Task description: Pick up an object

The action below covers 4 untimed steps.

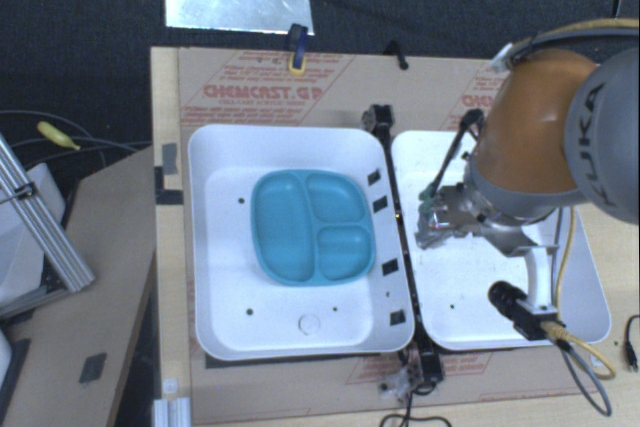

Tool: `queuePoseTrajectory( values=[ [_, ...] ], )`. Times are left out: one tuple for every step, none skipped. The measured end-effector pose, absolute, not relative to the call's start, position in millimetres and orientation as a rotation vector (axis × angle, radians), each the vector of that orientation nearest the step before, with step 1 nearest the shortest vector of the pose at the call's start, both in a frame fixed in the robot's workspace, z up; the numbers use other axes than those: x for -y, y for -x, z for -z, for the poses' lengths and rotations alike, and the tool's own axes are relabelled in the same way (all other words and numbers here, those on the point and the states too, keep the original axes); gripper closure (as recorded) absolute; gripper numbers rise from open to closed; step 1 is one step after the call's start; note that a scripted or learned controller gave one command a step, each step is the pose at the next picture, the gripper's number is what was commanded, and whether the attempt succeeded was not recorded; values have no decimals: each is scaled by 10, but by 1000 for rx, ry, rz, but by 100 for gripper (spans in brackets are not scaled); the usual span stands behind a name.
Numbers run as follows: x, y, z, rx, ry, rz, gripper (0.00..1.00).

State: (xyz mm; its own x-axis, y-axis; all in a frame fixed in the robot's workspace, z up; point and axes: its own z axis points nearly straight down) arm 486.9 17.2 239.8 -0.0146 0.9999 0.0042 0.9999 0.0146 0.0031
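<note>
camera view | arm (560,130) bent low over right bin (590,310) | claw (432,227) near its left wall | claw state: cannot tell

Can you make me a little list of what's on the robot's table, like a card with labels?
bins: two white ones side by side, left bin and right bin
in the left bin: a blue plate with three sections, lying flat near the middle
robot arm: grey with an orange band, reaching in from the right
arm position: over the right bin
pincer: hanging near the right bin's left side, too unclear to say more
under the bins: brown board with red printing
</note>
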Motion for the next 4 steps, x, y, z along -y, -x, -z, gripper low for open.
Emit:
queuePoseTrajectory(
  values=[
    [-607, -4868, -2559, 2232, 2211, 5, 100],
    [-1154, -4874, -3450, 2236, 2212, 17, 100],
    [-1632, -4869, -4032, 2234, 2212, 14, 100],
    [-1205, -4872, -4108, 2221, 2226, 6, 100]
  ],
)
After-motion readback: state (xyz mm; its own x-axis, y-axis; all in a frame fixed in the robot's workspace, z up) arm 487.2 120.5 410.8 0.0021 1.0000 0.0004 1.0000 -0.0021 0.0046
